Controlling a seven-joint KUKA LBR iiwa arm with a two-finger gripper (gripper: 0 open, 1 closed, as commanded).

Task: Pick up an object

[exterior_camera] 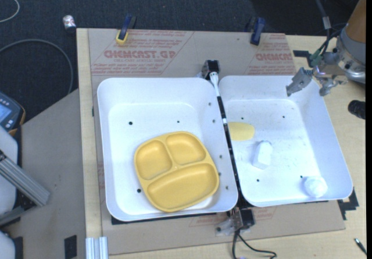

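A cardboard-covered bench (174,48) carries two white bins side by side. The gripper (302,83) hovers at the right bin's (325,130) far right edge, nothing between the jaws — released or clenched, I cannot tell. Nothing picked yet: a flat yellow piece (240,131), two small white lumps (261,154) — the left bin (116,112) holds a yellow divided plate (175,170).
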